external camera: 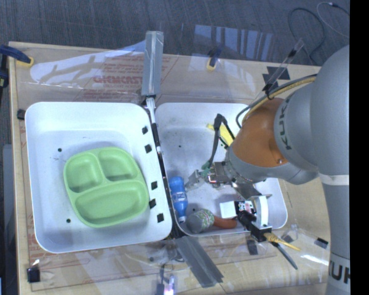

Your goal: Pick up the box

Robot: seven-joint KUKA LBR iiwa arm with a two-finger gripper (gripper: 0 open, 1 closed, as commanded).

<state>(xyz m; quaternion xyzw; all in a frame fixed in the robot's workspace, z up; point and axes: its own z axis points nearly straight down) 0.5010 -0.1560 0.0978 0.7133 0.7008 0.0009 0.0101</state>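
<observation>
The arm reaches over the right bin, with its gripper low near the bin's middle. I cannot tell whether the gripper is spread or pressed together. The left bin, well left of the gripper, holds a green plate. A blue bottle lies just left of the gripper. A grey ball lies nearer the camera. The small white box sits on the bin floor, near the gripper on its near-right side and apart from it.

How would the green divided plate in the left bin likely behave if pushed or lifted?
The green divided plate looks like moulded plastic, so probably stiff and light. Lying flat on the left bin floor, it would likely slide, not tip or roll.
</observation>
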